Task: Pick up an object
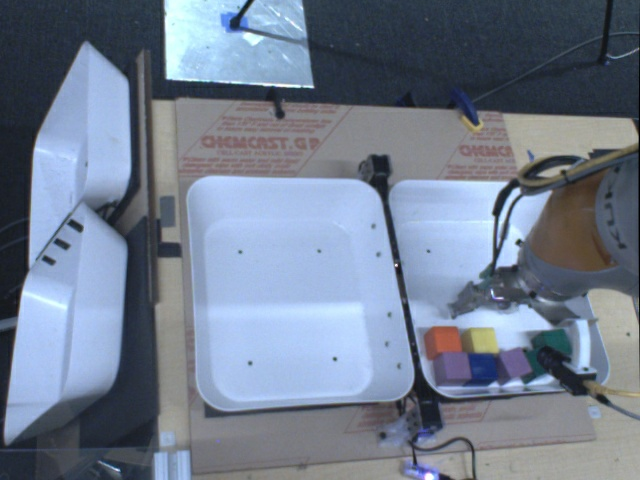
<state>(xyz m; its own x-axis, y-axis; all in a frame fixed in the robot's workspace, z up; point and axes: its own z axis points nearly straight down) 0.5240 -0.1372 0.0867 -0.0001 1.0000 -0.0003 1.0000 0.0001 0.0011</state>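
Several small blocks lie along the front edge of the right bin (pixel 440 218): an orange block (pixel 443 341), a yellow block (pixel 480 340), a purple block (pixel 452 368), a blue block (pixel 483 368), a lilac block (pixel 515 364) and a green block (pixel 550 346). My gripper (pixel 472 298) hangs low over the bin's middle, just behind the orange and yellow blocks, and I see nothing held in it. The arm's wrist with its orange band (pixel 570 230) covers the bin's right side.
The left bin (pixel 290 193) sits beside the right one, with a black divider (pixel 395 268) between them. Spare white bins (pixel 75 238) lean at the far left. A shiny metal sheet (pixel 238 28) lies behind the bench.
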